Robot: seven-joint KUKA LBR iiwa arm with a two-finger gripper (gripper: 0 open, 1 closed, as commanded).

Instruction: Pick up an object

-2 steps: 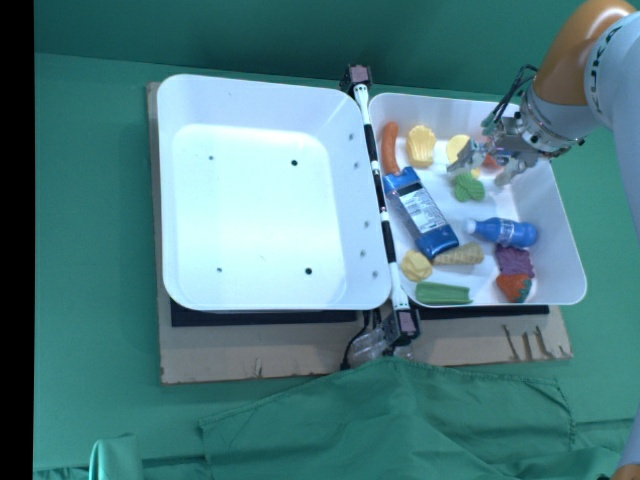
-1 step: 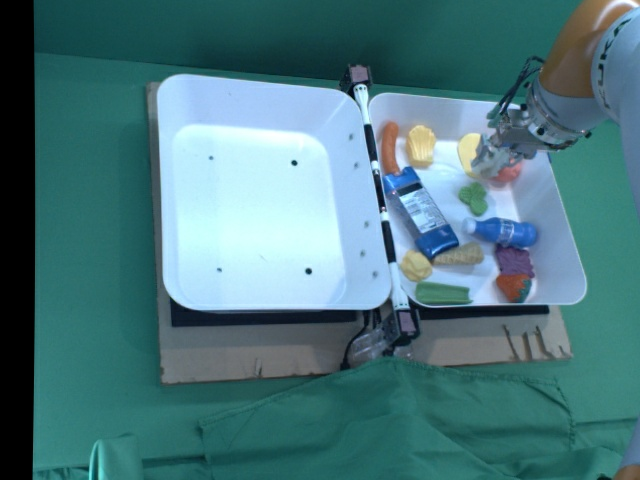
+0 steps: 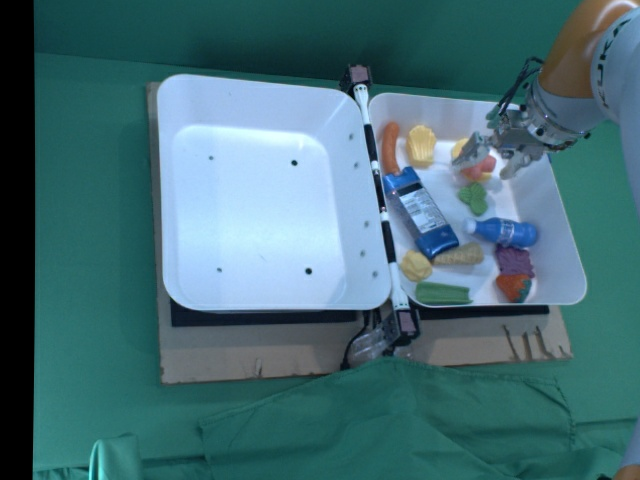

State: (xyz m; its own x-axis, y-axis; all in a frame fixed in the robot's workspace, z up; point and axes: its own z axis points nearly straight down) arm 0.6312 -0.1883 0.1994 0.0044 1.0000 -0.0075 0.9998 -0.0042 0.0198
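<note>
While the left bin (image 3: 262, 193) holds nothing, the tool (image 3: 497, 155) hangs over toys in the right bin (image 3: 560, 228), fingers spread, beside an orange toy (image 3: 478, 170).

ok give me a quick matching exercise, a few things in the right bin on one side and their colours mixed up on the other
Things:
1. bottle
2. long toy by the divider
3. flat packet
4. toy at the near wall

Colours:
A. green
B. blue with a grey label
C. orange
D. blue with a white cap

Pairs: 1-D, 2-C, 3-B, 4-A
</note>
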